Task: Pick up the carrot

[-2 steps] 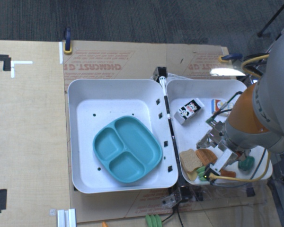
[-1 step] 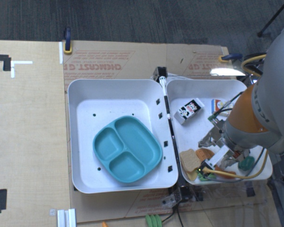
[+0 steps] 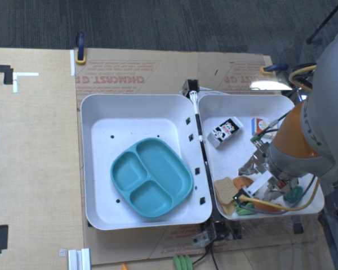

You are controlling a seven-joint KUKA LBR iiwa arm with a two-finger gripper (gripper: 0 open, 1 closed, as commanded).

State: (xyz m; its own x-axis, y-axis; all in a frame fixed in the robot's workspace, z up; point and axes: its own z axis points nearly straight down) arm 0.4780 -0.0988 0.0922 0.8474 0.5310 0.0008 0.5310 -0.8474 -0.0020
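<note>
The carrot (image 3: 266, 205), orange with a green leafy end, lies along the near wall of the right bin (image 3: 245, 108). My gripper (image 3: 258, 170) reaches down into that bin from the right, just above and to the left of the carrot. Its tip is over the bin floor near a slice of toast (image 3: 225, 189). The wrist and its cables hide part of the clutter around the carrot. Nothing shows as lifted off the bin floor.
A small black-and-white spotted carton (image 3: 225, 131) lies at the back of the right bin. A teal toy (image 3: 294, 194) sits by the carrot's right end. The left bin (image 3: 101, 117) holds a teal divided plate (image 3: 151, 176).
</note>
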